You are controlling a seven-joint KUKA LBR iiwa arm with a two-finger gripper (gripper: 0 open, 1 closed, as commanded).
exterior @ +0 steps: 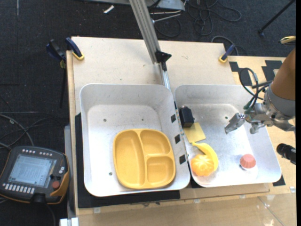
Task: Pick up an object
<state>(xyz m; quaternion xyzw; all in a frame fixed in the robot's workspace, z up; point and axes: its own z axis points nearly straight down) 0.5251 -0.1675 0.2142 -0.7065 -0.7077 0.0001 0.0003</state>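
The right bin [221,108] holds several objects. A black block [186,116] stands by the bin's left wall, with a flat yellow piece [195,133] just below it. Nearer the front lie a banana [209,151] and an orange [202,165], touching each other. A small pink-red object [248,162] sits toward the front right. My gripper [244,125] hangs over the right part of this bin, above and behind the pink-red object. Its fingers are spread open with nothing between them.
A yellow divided plate [143,158] lies in the left bin [94,102]. A metal pole [148,27] slants in from the top to the divide between the bins. A teach pendant [30,173] rests off the bench at lower left.
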